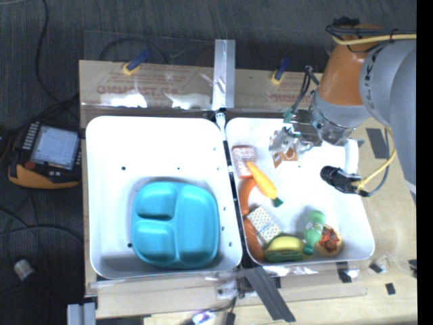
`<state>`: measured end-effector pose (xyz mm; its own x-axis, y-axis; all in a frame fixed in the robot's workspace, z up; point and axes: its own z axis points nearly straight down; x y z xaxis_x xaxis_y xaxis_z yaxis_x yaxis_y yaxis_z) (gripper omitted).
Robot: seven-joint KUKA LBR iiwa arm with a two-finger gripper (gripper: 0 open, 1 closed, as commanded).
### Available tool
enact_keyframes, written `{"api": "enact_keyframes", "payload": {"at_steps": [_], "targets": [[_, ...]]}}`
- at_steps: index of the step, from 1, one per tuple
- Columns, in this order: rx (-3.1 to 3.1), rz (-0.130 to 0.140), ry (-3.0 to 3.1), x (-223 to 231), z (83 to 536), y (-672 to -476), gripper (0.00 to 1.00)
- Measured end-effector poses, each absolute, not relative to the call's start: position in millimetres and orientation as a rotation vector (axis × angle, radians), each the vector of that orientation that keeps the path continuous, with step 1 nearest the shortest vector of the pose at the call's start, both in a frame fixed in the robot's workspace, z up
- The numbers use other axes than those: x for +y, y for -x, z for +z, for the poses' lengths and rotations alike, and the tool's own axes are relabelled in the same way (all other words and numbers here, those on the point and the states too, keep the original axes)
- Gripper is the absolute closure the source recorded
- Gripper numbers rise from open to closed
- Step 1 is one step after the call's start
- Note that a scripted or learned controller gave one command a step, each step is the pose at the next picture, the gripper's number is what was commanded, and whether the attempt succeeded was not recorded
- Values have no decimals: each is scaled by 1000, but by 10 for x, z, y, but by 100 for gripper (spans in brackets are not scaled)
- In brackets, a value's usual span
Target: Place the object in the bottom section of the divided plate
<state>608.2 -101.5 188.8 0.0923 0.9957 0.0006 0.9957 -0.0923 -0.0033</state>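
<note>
A small brown and white object (289, 153) sits between the fingers of my gripper (287, 147), raised over the upper part of the right bin (358, 215). The blue divided plate (176, 223) lies in the left bin (115, 147), well apart. A carrot (262, 179), banana (284, 246) and other toys lie below my gripper.

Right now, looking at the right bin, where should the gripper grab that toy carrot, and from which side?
Probably the carrot's thick orange middle, coming straight down from above. It lies flat on a diagonal, upper left to lower right, so the fingers should close across its narrow width. Its lower end, with the green tip, has bare bin floor around it, while the upper end abuts the pink packet.
</note>
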Motion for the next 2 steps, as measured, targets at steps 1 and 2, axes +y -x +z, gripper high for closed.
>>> {"api": "enact_keyframes", "payload": {"at_steps": [1, 2], "targets": [[-2193, 6, 2246, -535, 1825, -5850, 100], [-2127, -1, 2310, 424, 1847, -5700, 100]]}}
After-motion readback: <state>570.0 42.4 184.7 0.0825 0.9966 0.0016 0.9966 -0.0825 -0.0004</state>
